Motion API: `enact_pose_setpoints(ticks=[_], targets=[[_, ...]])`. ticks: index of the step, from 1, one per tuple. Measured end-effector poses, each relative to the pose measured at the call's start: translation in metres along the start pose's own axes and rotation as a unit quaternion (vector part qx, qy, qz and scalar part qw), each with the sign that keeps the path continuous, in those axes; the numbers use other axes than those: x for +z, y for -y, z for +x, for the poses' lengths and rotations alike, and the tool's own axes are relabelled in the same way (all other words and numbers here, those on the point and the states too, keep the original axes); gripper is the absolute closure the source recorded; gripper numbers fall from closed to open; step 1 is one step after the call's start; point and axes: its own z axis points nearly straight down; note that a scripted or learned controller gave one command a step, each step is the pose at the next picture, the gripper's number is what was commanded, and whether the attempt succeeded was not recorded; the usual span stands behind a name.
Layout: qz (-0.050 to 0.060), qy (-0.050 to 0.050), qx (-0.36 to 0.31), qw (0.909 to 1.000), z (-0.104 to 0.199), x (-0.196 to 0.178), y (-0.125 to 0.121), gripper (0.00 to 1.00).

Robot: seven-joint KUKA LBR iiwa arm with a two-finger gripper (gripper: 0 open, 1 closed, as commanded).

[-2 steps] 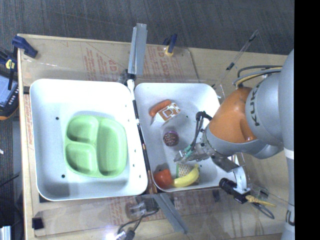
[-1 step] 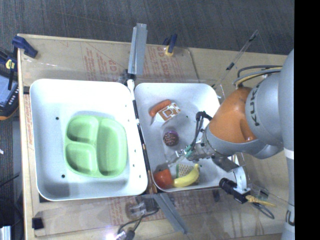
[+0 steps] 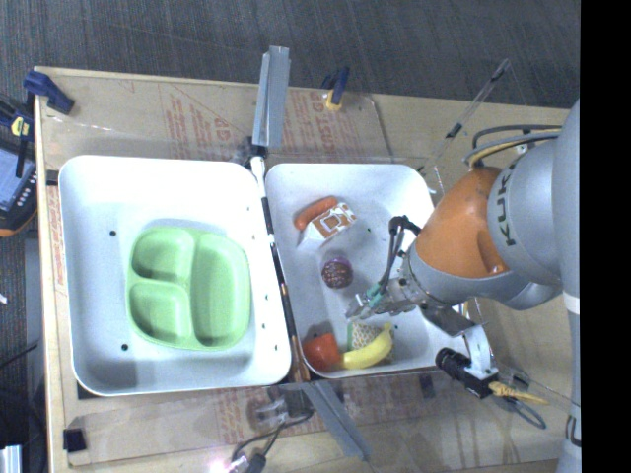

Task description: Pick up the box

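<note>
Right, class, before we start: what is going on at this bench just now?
A grey and orange robot arm reaches from the right into the right-hand white bin. Its claw hangs low near the banana and tomato. The small box it should pick up lies untouched further back, beside an orange sausage-shaped thing, with a dark ball between. The left bin holds a green divided tray.

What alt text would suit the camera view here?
Grey arm's claw hovers low in the right white bin, above a yellow banana, away from the small white-and-orange box. The left white bin holds a green divided plastic tray.
</note>
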Motion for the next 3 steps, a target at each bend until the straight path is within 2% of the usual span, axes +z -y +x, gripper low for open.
enact_pose_setpoints(ticks=[1,2,3], targets=[[0.0,0.0,-0.001,1.0,0.0,0.0,0.0,0.0],[-0.001,0.001,-0.023,0.9997,0.028,0.02,-0.061,0.0],[-0.002,0.001,-0.004,1.0,0.031,0.006,-0.096,0.0]])
